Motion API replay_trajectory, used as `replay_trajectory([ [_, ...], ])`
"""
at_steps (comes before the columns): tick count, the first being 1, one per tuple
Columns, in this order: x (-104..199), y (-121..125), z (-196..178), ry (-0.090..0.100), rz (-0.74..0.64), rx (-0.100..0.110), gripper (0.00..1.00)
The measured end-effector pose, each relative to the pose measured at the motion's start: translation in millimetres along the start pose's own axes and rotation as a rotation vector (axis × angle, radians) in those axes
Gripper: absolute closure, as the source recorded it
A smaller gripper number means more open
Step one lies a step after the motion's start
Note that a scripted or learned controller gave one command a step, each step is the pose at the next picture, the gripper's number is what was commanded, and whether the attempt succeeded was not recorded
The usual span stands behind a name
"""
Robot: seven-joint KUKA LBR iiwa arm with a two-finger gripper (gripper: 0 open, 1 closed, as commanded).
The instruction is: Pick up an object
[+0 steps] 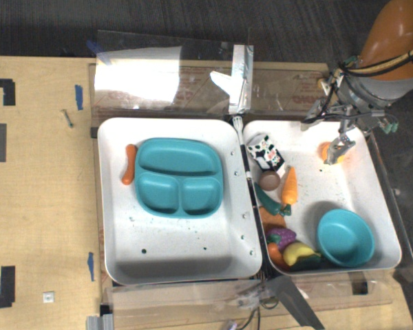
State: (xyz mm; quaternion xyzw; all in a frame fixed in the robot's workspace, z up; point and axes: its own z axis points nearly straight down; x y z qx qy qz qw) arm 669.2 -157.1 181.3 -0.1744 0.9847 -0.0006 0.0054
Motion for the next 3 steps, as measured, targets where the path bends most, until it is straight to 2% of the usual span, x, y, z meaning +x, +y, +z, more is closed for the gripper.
replay_trajectory([
  [1, 26.4, 56.7, 91.6, 0.0, -0.168, 0.001, 0.0],
  [2, 59.6, 80.0, 90.9, 0.001, -0.233, 0.004, 0.0],
  [3, 54.0, 81.5, 77.7, -0.014, -0.235, 0.008, 1.0],
])
